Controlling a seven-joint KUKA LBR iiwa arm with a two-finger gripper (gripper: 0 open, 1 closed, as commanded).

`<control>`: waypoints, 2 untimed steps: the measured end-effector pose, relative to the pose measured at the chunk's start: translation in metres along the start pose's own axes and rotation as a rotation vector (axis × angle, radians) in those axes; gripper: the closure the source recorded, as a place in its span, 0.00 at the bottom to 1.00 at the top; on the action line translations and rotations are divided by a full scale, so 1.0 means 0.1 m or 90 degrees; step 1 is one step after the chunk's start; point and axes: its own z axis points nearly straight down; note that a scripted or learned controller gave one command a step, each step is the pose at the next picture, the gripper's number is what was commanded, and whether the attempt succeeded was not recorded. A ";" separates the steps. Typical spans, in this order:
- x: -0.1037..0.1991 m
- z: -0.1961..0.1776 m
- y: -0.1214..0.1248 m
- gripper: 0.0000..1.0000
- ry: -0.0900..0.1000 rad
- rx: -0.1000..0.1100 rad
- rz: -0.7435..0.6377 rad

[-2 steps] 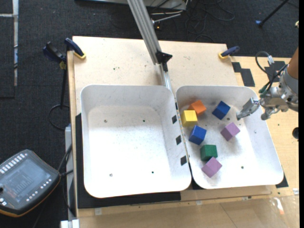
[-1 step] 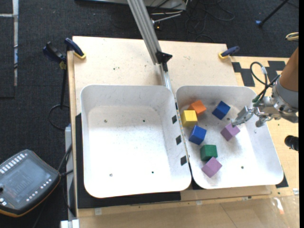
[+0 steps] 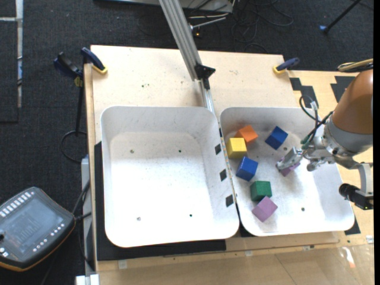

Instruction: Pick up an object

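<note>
The fingers (image 3: 289, 161) sit low in the right bin (image 3: 332, 215), right of centre in the frame, closed around a small purple block (image 3: 288, 168). To their left lie an orange block (image 3: 248, 134), yellow block (image 3: 237, 146), two blue blocks (image 3: 276, 138) (image 3: 247, 168), a green block (image 3: 260, 190) and a light purple block (image 3: 265, 208). The left bin (image 3: 119, 123) lies alongside on the worktop (image 3: 154, 76).

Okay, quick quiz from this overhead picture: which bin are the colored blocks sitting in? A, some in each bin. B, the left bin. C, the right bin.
C: the yellow block, green block and the other colored blocks all lie in the right bin, near the end effector.
</note>
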 end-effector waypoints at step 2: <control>-0.09 -0.63 0.08 1.00 -0.003 -0.008 -0.001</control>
